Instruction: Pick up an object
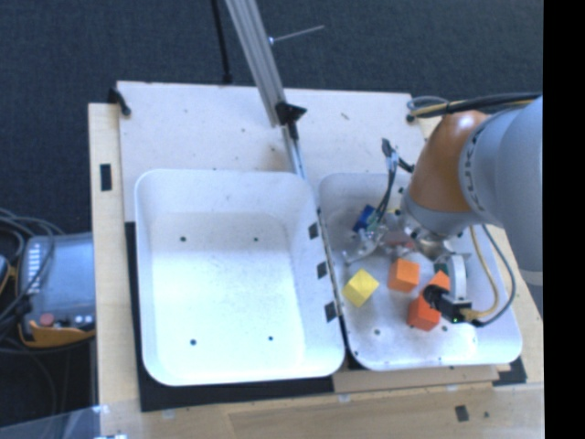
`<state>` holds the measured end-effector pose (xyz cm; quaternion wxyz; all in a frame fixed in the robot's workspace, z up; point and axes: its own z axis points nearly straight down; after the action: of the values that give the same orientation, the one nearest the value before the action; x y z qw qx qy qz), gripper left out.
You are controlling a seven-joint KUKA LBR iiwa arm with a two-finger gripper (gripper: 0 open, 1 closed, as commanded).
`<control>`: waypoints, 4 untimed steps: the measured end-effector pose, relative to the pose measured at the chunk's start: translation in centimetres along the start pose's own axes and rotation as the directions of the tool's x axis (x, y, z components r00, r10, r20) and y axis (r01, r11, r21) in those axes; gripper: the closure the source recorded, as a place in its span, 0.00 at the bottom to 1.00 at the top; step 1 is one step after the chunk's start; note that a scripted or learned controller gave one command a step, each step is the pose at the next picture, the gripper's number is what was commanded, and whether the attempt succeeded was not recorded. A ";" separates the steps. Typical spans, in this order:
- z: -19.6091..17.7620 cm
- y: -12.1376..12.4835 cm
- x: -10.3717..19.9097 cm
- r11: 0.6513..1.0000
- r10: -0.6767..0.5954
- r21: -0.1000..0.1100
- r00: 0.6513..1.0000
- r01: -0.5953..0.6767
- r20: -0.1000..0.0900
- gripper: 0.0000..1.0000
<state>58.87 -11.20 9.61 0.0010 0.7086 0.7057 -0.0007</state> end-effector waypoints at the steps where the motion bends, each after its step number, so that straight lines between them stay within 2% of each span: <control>1: -1.3 0.1 -0.1 1.000 0.009 -0.007 1.000 -0.009 0.000 1.00; 4: -14.9 0.8 0.1 1.000 -0.009 -0.006 1.000 0.009 -0.001 1.00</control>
<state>59.68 -11.07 24.52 0.0029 0.7055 0.7087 0.0019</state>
